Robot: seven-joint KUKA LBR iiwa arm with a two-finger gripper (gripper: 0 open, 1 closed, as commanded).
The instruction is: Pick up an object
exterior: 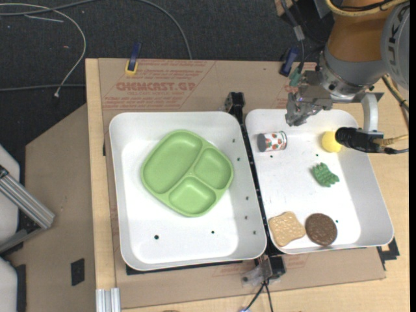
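Claw (296,117) hangs over the far edge of the right white bin (364,239), nothing visibly held; whether wide or narrow cannot be told. Just beside it, nearer, lies a small white can with red spots (272,141). Further out: yellow ball (331,141), green leafy toy (324,174), tan toast-shaped piece (286,228), brown round cookie (321,229). Left bin (130,239) holds a green divided plastic plate (187,172). Judged: approach step; next, descend squarely over one object.

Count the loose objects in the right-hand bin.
5: a small can near the back left, a yellow ball back right, a green toy mid-right, a cracker and a brown cookie at the front.
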